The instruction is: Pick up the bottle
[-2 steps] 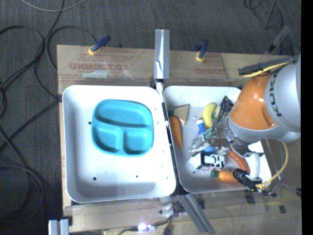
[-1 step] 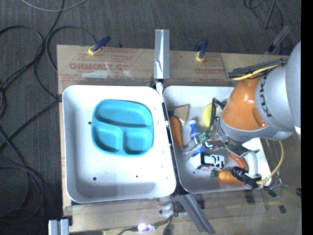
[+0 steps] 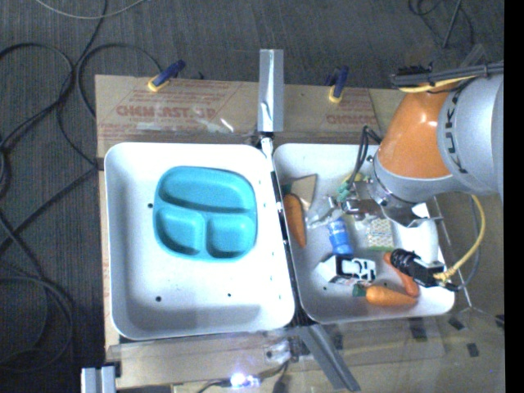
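The grey arm [image 3: 479,129] reaches in from the right, its orange band [image 3: 417,142] above the wrist. The claw [image 3: 348,203] points down and leftward.

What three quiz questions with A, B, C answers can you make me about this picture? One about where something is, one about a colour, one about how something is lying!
1. Where is the blue tray?
A. In the left bin
B. In the right bin
C. On the floor

2. What colour is the bottle's label?
A. Red
B. Blue
C. Yellow

3. How is the carrot by the right bin's left wall placed?
A. Standing up on its tip
B. Lying flat on the bin floor
C. Hanging from the arm

Answers:
1. A, the tray sits in the middle of the left bin.
2. B, the bottle lies in the right bin with a blue band around it.
3. B, the carrot stretches out flat along the wall, apart from the arm.
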`<state>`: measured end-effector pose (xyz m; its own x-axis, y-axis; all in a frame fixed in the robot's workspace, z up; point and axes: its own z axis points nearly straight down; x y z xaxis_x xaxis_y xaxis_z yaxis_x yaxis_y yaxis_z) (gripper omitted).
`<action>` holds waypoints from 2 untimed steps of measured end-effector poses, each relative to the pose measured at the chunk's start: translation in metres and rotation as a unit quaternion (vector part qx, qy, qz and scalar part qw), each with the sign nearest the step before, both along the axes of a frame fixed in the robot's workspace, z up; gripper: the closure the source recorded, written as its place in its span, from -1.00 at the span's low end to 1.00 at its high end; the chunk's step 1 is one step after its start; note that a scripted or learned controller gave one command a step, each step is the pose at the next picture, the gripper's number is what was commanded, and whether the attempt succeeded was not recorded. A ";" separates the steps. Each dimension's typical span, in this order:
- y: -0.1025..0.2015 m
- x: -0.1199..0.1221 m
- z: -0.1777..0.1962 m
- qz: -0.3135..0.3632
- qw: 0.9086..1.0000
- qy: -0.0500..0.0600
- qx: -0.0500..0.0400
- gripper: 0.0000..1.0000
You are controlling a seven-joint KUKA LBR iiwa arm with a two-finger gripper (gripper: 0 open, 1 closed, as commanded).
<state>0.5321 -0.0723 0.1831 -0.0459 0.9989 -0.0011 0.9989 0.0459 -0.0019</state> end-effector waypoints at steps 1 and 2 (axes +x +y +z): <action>-0.084 -0.009 -0.077 -0.016 1.000 -0.003 -0.001 -1.00; -0.045 0.009 -0.085 -0.003 1.000 -0.016 -0.006 -1.00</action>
